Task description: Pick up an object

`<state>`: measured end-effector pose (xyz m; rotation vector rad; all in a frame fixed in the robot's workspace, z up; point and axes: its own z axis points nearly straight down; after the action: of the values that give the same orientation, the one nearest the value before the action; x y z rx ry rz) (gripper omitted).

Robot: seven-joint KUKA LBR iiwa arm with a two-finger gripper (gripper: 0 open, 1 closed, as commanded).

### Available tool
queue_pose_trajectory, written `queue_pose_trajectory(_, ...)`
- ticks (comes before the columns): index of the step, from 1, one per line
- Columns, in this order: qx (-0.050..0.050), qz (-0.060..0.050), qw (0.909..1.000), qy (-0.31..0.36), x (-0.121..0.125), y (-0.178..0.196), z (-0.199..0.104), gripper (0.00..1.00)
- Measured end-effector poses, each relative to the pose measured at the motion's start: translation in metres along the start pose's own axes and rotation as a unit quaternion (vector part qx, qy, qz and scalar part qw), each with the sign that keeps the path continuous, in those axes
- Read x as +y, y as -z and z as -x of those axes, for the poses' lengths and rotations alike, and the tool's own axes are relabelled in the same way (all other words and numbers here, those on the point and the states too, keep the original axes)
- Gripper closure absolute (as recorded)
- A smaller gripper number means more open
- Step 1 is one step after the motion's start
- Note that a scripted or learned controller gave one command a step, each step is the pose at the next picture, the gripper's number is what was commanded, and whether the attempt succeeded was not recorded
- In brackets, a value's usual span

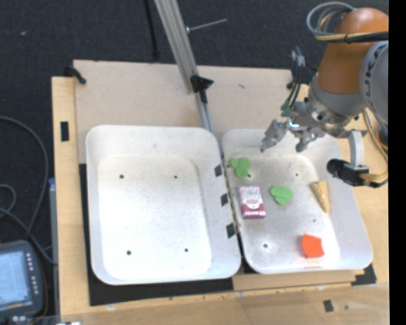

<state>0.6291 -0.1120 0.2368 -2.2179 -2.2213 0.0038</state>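
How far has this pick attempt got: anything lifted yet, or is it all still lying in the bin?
Done: nothing looks lifted. The two green pieces, pink box, tan cone and orange block all lie in the right bin. In hand: the gripper hangs over that bin's far edge with nothing between its fingers. Left: choose an object, descend, grasp and lift.

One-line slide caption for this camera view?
End effector hovers over the right bin's far edge, above two green pieces, a pink box, a cone and an orange block.
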Motion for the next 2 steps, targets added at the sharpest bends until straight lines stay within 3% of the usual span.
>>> queue_pose_trajectory(1,0.000,0.003,1.0000,0.000,0.001,0.003,0.000,0.00)
queue_pose_trajectory(2,-0.001,0.000,1.0000,-0.002,0.006,-0.058,0.003,0.00)
